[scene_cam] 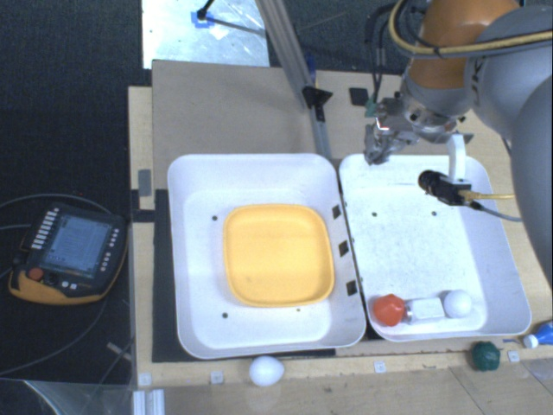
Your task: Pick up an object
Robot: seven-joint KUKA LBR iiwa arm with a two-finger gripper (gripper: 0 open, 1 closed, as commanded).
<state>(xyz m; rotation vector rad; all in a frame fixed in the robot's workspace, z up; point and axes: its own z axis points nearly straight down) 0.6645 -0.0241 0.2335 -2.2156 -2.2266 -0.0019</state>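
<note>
Beige worktop (216,102) carries two white bins; the pincer (378,151) hangs over the right bin's (505,271) far rim, its state too blurred to tell. An orange ball (389,309) and white pieces lie well apart, crowding the near wall, where a descent risks clipping it.

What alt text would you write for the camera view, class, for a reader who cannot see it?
A grey robot arm reaches in from the right, its claw at the far edge of the right white bin, which holds an orange ball, a white block and a white ball along its near edge. The left white bin holds a yellow tray.
</note>
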